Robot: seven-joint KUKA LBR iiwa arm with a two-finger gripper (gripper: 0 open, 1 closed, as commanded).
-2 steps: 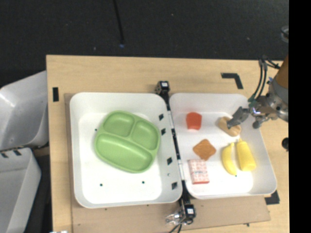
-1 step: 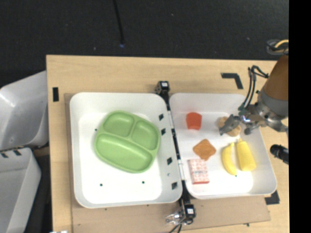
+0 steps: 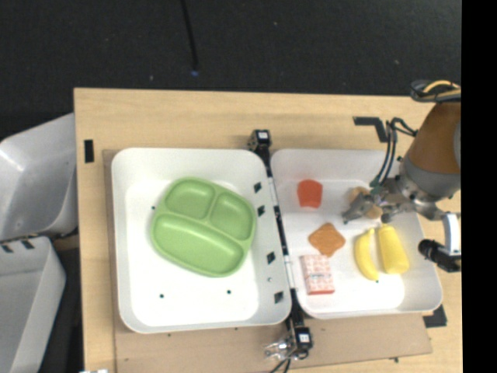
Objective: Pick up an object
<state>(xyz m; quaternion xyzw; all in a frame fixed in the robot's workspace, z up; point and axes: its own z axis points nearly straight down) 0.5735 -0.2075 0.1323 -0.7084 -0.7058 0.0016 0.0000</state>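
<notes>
The right bin [image 3: 419, 298] holds a red block [image 3: 310, 193], an orange-brown waffle-like piece [image 3: 327, 239], a banana [image 3: 366, 256], a yellow corn-like item [image 3: 392, 249] and a small pink-and-white box [image 3: 317, 274]. My gripper [image 3: 363, 206] hangs low over the right bin's middle. It is just above the banana's upper end and to the right of the red block. A small tan shape sits at its tip, too blurred to identify. The grey arm with its orange band [image 3: 435, 142] reaches in from the right.
The left bin [image 3: 132, 301] carries a green divided plate [image 3: 203, 225]. A black-clipped divider [image 3: 272, 231] separates the two bins. Cables and a bracket [image 3: 384, 130] stand behind the right bin. White equipment [image 3: 31, 185] sits left of the bench.
</notes>
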